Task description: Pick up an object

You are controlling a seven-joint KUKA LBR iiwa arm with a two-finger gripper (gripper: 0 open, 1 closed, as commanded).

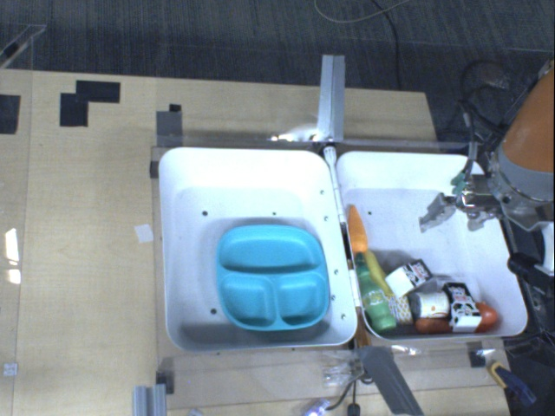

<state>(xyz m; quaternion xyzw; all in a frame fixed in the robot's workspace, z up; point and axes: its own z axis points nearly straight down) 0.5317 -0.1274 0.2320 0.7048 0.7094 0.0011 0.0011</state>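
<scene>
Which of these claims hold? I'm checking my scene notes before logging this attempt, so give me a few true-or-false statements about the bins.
1. The blue tray lies in the left bin. True.
2. The green bottle stands upright in the left bin. False: it lies in the right bin, along the divider.
3. The gripper hovers over the right bin. True.
4. The orange carrot-like piece rests on the blue tray. False: it lies in the right bin, by the bottle.
</scene>
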